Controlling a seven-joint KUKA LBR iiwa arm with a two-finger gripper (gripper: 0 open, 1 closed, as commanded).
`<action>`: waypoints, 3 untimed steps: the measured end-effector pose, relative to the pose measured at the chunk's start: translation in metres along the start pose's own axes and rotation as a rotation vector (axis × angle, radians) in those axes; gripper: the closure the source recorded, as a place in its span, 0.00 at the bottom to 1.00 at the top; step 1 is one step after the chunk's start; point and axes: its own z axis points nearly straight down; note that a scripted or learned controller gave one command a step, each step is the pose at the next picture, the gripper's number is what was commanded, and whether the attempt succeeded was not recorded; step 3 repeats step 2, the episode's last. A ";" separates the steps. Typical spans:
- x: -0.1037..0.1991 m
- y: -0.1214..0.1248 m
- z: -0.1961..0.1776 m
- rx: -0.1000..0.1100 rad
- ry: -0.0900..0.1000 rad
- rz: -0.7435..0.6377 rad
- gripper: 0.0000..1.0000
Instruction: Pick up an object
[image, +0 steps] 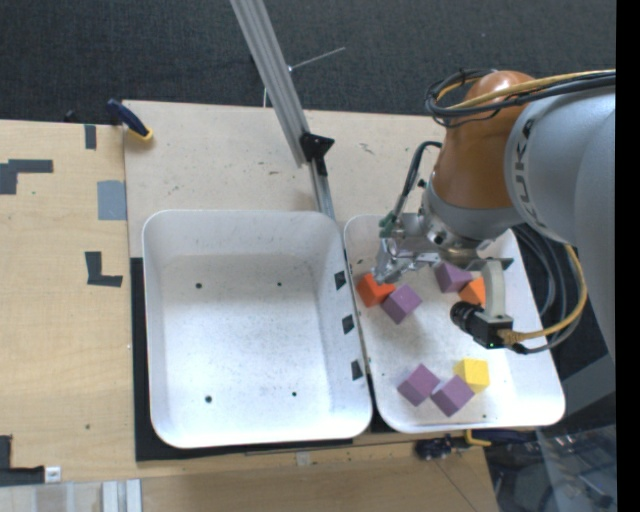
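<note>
Purple block (455, 277) and orange block (473, 291) partly hidden under wrist; arm cut off at right edge

Count: two shallow white plastic bins (160, 330) (540, 385). In the right one: four purple cubes (402, 303) (419, 383) (452, 396) (453, 277), two orange blocks (373, 291) (473, 291), one yellow cube (474, 373).

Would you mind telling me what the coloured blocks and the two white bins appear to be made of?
The purple blocks and yellow block look like matte foam or painted wood: flat colour, no glare, crisp edges; which one is unclear. The orange block looks alike. The left bin and right bin look like moulded plastic, smooth with rounded rims and scuff speckles.
</note>
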 end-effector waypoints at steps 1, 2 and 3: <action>0.054 0.009 0.014 0.003 -0.001 0.000 1.00; 0.107 0.024 -0.001 0.000 0.000 -0.001 1.00; 0.107 0.024 -0.001 0.000 0.000 -0.001 1.00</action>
